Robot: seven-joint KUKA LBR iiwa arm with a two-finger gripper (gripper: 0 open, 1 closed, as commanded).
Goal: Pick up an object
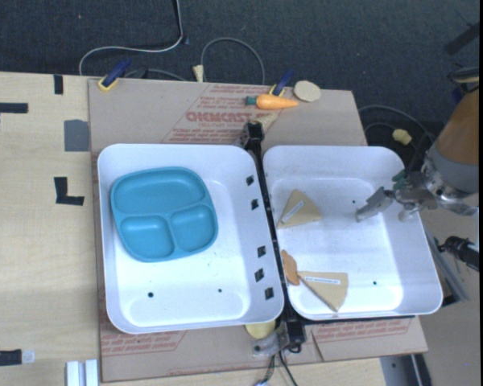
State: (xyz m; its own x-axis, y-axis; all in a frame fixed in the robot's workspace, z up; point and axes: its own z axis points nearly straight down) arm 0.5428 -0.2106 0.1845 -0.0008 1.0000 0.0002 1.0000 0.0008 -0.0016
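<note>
The right bin (pixel 386 163) holds a tan wedge (pixel 299 210) near its left wall. A second tan wedge with a white label (pixel 326 286) lies at the bin's front. A small brown piece (pixel 290 268) sits beside it. My gripper (pixel 388 208) hangs over the right side of this bin, open, with nothing between its fingers. It is well to the right of the upper wedge. A blue divided plate (pixel 165 213) lies in the left bin (pixel 185 304).
A toy carrot (pixel 274 101) and a round beige disc (pixel 307 92) lie on the cardboard behind the bins. Cables run across the dark floor at the back. A black divider strip (pixel 262 215) separates the two bins.
</note>
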